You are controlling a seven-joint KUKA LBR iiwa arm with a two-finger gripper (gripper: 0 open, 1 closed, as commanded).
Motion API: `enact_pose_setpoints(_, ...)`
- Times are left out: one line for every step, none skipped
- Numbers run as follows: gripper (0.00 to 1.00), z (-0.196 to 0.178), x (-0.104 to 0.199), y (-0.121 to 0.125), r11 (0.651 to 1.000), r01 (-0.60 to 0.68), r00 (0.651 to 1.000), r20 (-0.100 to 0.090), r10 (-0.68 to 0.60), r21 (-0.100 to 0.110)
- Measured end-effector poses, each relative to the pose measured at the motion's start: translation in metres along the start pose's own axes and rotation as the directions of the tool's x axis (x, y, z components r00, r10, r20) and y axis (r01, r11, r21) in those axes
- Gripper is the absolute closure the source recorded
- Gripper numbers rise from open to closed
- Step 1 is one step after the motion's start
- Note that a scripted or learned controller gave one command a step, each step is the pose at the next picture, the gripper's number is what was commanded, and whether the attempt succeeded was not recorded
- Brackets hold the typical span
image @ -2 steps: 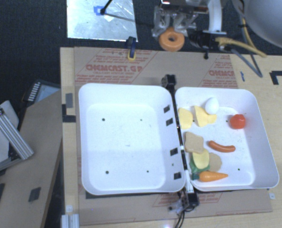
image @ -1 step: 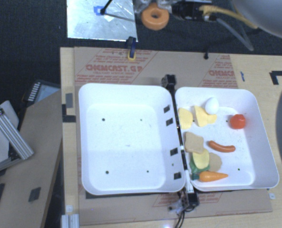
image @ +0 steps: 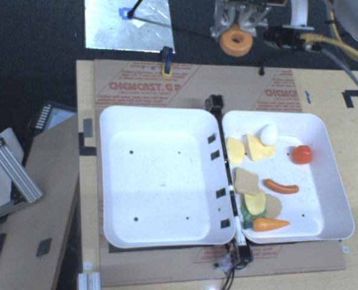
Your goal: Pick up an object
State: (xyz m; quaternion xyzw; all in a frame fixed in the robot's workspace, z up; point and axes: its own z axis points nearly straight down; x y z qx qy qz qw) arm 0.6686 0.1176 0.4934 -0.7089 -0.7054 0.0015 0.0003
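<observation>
My gripper (image: 236, 30) hangs high at the top of the view, beyond the far edge of the bench. An orange ring doughnut (image: 236, 42) sits between its fingers, lifted off the bins. The right bin (image: 329, 162) holds the other food: a white egg (image: 268, 134), two yellow cheese pieces (image: 258, 148), a red tomato (image: 301, 154), a sausage (image: 281, 187), a bread slice (image: 247, 180) and a carrot (image: 270, 225).
The left bin (image: 160, 174) lies beside the right one, with black clips (image: 215, 139) along their shared rim. A shiny metal sheet (image: 128, 16) lies at the far left. Hoses and cables (image: 323, 41) trail from the wrist at the top right.
</observation>
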Motion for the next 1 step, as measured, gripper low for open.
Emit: enact_pose_setpoints(1.0,0.0449,-0.0695,0.0002,1.0,0.001,1.0,0.0,-0.001,-0.001)
